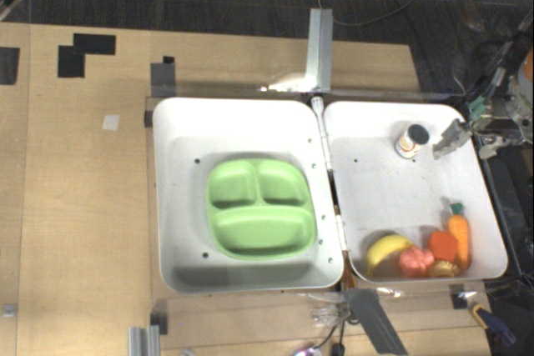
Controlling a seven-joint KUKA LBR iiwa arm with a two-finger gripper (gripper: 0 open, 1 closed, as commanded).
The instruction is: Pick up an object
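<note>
While your gripper [455, 136] hangs at the right bin's [375, 204] far right corner, jaws unreadable, the banana [386, 248], pink toy [415, 261] and carrot [458, 231] crowd its near edge; you risk snagging two or hitting the wall.

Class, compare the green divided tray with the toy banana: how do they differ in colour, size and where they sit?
Colour: the green tray is pale green, the banana yellow. Size: the tray is far larger than the banana. Place: the tray lies alone in the middle of the left bin; the banana sits at the near edge of the right bin, crowded beside other toy foods. Both rest on a white bin floor.
</note>
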